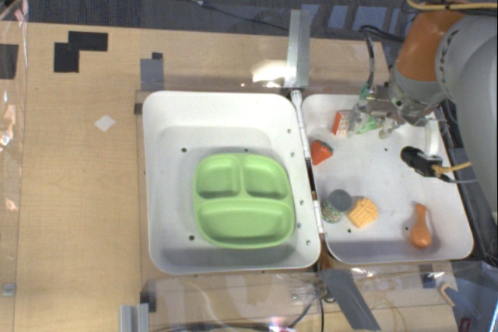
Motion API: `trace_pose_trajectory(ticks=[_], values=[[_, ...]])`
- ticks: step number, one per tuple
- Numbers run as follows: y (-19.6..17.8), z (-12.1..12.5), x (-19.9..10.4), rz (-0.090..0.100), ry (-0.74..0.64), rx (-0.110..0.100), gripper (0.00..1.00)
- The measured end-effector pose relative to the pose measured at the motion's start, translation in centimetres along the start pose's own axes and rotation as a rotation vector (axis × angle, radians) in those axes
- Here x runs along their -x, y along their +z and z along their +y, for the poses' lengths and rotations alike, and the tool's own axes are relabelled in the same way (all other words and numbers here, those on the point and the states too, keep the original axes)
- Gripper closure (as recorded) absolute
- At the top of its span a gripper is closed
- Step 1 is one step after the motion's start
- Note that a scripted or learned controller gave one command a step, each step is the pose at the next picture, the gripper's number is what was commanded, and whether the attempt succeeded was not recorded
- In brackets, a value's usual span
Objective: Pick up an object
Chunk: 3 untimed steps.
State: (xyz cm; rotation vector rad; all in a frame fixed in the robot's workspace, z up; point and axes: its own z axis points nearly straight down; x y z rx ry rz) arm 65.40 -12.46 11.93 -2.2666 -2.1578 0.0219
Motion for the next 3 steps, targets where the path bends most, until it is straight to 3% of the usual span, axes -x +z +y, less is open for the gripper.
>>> trace_pose_trajectory(ticks=[1,2,3], values=[[-5.9,1.4,-2.1,-0.001,-0.079,0.026,1.00],[-5.9,1.4,-2.2,0.000,-0.080,0.025,0.00],[1.2,2.0,2.7,-0.002,-0.161,0.032,0.00]])
